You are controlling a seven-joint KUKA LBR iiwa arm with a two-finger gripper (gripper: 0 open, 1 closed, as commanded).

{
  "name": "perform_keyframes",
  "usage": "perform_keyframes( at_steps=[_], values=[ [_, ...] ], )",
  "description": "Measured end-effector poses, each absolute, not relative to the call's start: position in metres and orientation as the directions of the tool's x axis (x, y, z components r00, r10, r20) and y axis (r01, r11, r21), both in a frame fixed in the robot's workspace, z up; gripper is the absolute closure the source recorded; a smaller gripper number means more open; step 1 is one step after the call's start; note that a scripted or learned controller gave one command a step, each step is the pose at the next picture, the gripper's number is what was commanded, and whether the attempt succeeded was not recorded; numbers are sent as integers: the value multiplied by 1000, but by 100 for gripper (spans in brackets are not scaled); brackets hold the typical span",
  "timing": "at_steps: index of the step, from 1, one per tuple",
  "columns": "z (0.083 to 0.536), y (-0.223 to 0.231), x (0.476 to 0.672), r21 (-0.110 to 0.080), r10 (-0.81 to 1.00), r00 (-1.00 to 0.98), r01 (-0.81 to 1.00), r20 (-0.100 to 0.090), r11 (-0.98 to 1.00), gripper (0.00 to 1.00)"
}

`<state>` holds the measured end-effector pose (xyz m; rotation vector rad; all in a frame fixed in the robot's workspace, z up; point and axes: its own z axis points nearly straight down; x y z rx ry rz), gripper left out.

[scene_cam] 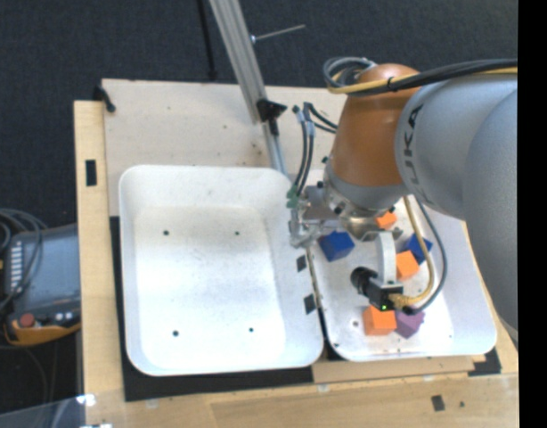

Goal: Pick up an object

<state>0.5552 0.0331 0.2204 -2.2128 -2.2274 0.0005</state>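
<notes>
Grey arm [461, 141], orange-banded, looms over the right bin [469, 324], wrist down among the blocks.

Nearest the lens, its bulk covers the upper part of that bin, and the gripper [345, 230] hangs just right of the rim between the two bins, close above a blue block [336, 244]. Whether the pincer is open or clamped, or has hold of anything, I cannot tell. This looks like the reaching step, with nothing yet lifted. The next move calls for settling squarely over one block before closing. Candidates cluster at lower right of the frame: an orange cube [377, 321] touching a purple block [410, 322], an orange-and-white piece [405, 263]; small, matte, hard-edged solids. At centre left, the left bin [211, 266] is smooth, glossy white, faintly speckled.
</notes>
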Motion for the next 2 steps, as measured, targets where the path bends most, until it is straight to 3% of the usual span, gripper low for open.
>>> perform_keyframes(
  at_steps=[1,2],
  values=[
    [217,76,540,-2,1000,-7,1000,1,7,100],
    [217,74,540,-1,1000,0,1000,1,0,0]
  ],
)
